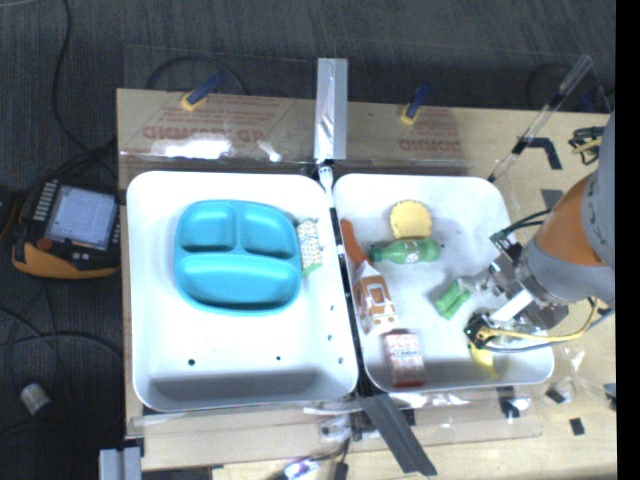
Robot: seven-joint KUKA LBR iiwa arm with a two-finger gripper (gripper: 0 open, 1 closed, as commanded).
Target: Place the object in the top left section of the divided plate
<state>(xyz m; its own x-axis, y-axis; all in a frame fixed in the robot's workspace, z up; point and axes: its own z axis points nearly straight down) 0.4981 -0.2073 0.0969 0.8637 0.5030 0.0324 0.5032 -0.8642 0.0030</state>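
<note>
Right now the blue divided plate point(240, 278) lies in the left bin point(150, 368), toward its far edge, with its two small sections on the far side. A patterned packet point(310, 245) rests against the plate's right rim. The gripper point(497, 293) is low over the right bin point(500, 203), near its right wall; I cannot tell whether it is spread or pressed together. A small green block point(452, 298) lies just beside it on the bin floor. Farther in are a green bottle point(405, 252) on its side, a yellow round piece point(410, 218), a small carton point(375, 303) and a red-and-white pack point(403, 356).
</note>
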